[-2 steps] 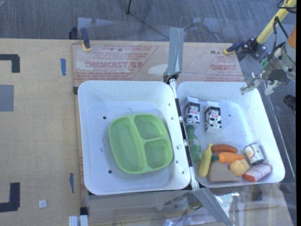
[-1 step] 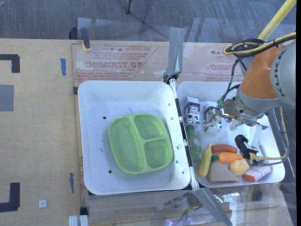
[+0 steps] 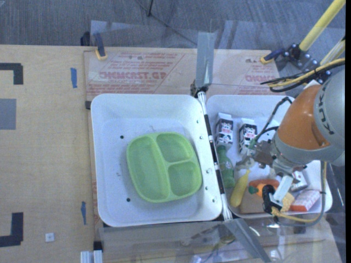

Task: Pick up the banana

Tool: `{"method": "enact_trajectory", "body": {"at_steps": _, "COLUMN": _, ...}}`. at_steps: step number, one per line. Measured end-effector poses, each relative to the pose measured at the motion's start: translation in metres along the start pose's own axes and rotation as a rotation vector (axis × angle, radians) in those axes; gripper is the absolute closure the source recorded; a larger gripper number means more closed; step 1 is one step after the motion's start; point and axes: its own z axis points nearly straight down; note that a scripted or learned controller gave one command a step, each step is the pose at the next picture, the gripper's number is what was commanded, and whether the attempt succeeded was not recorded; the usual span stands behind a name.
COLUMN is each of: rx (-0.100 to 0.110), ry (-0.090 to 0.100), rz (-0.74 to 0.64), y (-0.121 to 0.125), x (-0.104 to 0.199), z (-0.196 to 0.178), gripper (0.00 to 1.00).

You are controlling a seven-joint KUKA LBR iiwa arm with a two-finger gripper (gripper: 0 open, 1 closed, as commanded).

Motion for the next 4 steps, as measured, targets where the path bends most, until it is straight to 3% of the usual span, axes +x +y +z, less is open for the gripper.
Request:
{"method": "enact_trajectory", "body": {"at_steps": 1, "rx": 0.005, "ry": -0.006, "rz": 0.007, "y": -0.0008, "x": -0.0040, "z": -0.0065, "gripper": 1.00}}
{"method": "enact_trajectory", "body": {"at_steps": 2, "rx": 0.005, "ry": -0.006, "rz": 0.007, "y": -0.0008, "x": -0.0040, "z": -0.0066, "gripper": 0.00}}
{"method": "enact_trajectory", "body": {"at_steps": 3, "rx": 0.011, "ry": -0.007, "rz": 0.011, "y": -0.0019, "x": -0.0055, "z": -0.0129, "gripper": 1.00}}
{"method": "enact_trajectory", "body": {"at_steps": 4, "rx": 0.011, "ry": -0.007, "rz": 0.011, "y": -0.0019, "x": -0.0054, "z": -0.0128, "gripper": 0.00}}
